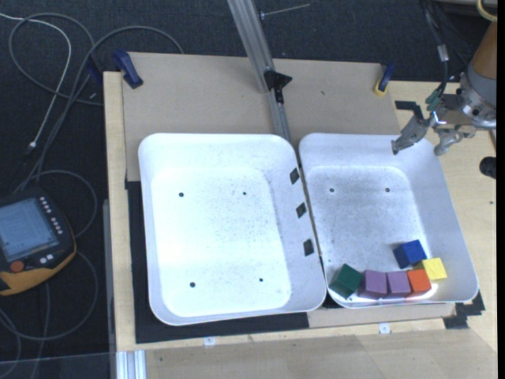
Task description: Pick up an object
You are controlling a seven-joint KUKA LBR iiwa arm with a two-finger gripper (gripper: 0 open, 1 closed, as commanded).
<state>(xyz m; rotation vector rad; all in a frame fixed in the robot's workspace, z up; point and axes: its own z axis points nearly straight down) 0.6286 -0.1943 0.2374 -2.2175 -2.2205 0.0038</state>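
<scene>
Jaws (421,137) spread, holding nothing, above right bin (446,204) far rim. Right bin near edge: green block (346,279), purple blocks (387,283), orange block (418,280), yellow block (435,269), blue block (409,253).

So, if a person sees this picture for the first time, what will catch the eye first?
Probably the cluster of small coloured blocks in the near corner of the right white plastic bin: a green block, purple block, orange block, blue block and yellow block. Next, the robot's metal hand above that bin's far right corner, away from the blocks.
</scene>
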